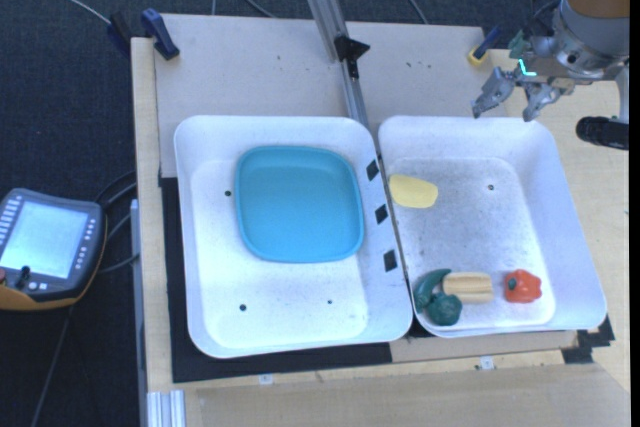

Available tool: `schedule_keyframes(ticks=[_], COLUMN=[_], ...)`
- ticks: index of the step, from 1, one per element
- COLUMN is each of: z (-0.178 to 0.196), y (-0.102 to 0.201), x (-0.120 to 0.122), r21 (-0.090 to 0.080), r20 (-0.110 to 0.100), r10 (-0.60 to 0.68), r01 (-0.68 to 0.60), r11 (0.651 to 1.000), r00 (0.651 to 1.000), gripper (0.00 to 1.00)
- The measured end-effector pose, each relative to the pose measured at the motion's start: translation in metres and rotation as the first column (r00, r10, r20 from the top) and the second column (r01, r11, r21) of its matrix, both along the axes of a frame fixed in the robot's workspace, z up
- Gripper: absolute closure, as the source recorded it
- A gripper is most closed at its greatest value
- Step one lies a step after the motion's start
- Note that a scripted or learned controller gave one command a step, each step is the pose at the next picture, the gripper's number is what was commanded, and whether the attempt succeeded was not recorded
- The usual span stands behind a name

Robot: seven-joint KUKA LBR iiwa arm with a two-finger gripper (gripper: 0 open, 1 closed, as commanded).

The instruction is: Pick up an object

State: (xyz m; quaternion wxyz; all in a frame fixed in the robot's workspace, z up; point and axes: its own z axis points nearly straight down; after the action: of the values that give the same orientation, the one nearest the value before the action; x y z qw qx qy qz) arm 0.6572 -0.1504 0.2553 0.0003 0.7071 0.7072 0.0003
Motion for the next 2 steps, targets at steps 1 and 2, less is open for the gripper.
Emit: schedule_keyframes(ticks=[1, 2], z=[0.0, -0.058], y=[0.0, -0.008], x=[0.0, -0.003], r21=[0.0, 0.001], r20=[0.0, -0.005], r10=[0.0, -0.001], r01=[0.0, 0.001], r11=[1.0, 1.0], r00=[1.0, 1.0], gripper=[0.0, 0.0])
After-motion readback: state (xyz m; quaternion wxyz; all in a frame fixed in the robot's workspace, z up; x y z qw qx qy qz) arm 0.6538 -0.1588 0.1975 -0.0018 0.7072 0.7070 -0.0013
